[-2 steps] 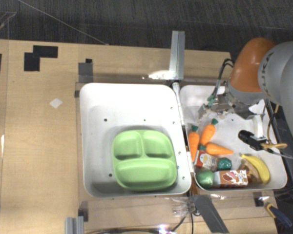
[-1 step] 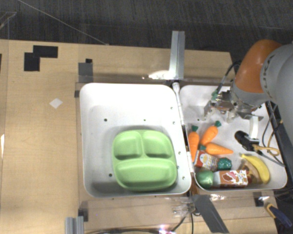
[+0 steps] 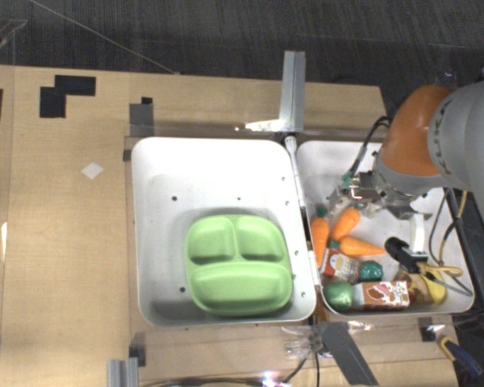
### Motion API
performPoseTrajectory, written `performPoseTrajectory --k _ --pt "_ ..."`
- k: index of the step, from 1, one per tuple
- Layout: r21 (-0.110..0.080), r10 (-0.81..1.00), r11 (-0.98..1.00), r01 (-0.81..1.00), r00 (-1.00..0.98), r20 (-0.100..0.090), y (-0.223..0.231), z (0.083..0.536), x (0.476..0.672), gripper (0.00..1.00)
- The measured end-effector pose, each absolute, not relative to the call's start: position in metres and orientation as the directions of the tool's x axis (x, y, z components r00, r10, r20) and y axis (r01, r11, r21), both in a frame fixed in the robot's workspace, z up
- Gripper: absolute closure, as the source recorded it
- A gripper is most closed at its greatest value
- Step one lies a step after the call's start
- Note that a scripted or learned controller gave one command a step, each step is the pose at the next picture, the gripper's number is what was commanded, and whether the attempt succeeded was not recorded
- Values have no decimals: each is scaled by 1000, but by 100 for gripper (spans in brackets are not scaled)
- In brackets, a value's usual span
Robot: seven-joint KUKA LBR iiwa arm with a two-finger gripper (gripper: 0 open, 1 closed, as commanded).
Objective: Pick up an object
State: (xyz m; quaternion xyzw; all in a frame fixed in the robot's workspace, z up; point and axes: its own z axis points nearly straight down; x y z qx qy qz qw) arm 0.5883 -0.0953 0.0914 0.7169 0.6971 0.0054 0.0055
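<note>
Light wooden bench (image 3: 56,240), dark carpet floor (image 3: 185,14) behind.

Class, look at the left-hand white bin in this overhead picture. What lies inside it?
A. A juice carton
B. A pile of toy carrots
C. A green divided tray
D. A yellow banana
C: the green divided tray lies alone in the left bin, while the toy carrots and other small items sit in the right bin.

I count two shallow white plastic bins, the left bin (image 3: 153,216) and the right bin (image 3: 319,164). One light green divided plastic tray (image 3: 238,263). Three orange toy carrots (image 3: 344,222), (image 3: 319,240), (image 3: 361,247). One small juice carton (image 3: 385,294). One round green toy (image 3: 337,296).
</note>
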Motion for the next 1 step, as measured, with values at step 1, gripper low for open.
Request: performPoseTrajectory --k 1 --pt "25 1000 -27 999 26 4 -92 105 592 100"
